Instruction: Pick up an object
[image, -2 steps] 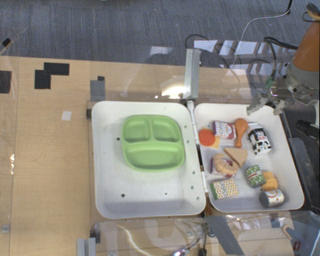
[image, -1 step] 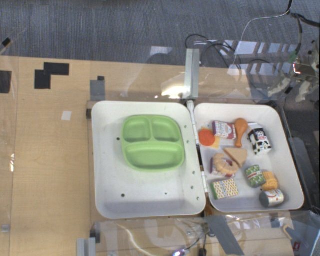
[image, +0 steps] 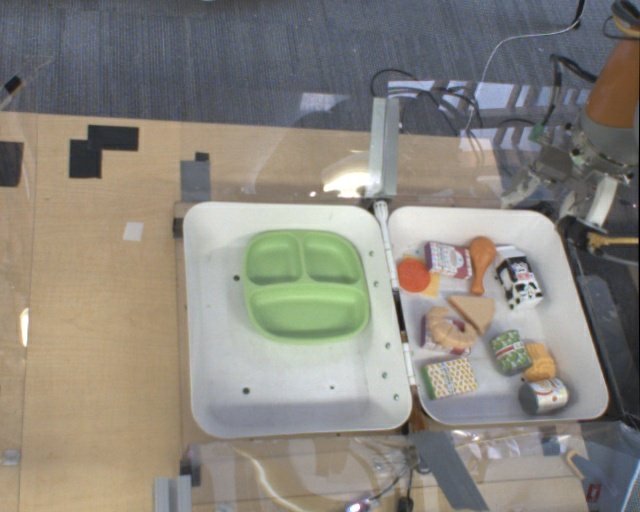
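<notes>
Right of the green plate (image: 305, 285), which lay alone in its own bin (image: 215, 400), the toy food (image: 470, 310) sat heaped in the neighbouring bin (image: 585, 345), likely kept together for picking. Beyond that bin's far right corner the gripper (image: 590, 195) hung clear of everything; I could not tell its state.

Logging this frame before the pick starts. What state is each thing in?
Green divided plate: flat in the left bin, compartments bare.
Drumstick: lying in the right bin.
Silver can: on its side by the near right corner.
Black-and-white carton: lying beside the drumstick.
Arm: raised beyond the right bin's far right corner.
</notes>
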